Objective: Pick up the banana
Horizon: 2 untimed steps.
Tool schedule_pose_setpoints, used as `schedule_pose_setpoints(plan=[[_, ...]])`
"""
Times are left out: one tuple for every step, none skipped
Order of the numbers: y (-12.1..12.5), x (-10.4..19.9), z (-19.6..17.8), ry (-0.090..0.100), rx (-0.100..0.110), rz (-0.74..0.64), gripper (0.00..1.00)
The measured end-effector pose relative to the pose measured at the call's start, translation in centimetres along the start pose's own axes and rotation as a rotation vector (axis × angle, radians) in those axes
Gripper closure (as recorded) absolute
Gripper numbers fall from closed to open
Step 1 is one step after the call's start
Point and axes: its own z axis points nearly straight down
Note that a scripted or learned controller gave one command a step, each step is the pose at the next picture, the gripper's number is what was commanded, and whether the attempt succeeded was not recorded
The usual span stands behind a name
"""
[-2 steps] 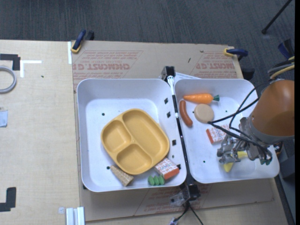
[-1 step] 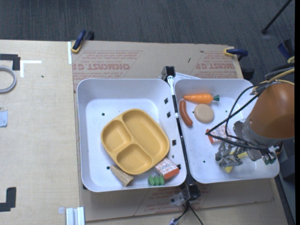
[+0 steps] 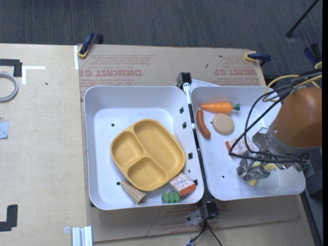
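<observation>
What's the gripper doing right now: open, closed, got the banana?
Gripper: low in the right bin, state cannot be told. A bit of yellow shows beside it; no hold on the banana is visible.

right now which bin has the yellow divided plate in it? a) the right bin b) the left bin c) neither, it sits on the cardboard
b: the yellow divided plate lies inside the left bin, while the right bin has the carrot, the sausage and the gripper in it.
</observation>
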Motion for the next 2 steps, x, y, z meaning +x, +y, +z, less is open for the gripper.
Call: schedule_pose_setpoints(plan=[[8.1,-6.9,-10.0,-0.001,0.000,-0.136,1.00],[2.8,-9.8,-13.0,-0.001,0.000,-0.268,1.00]])
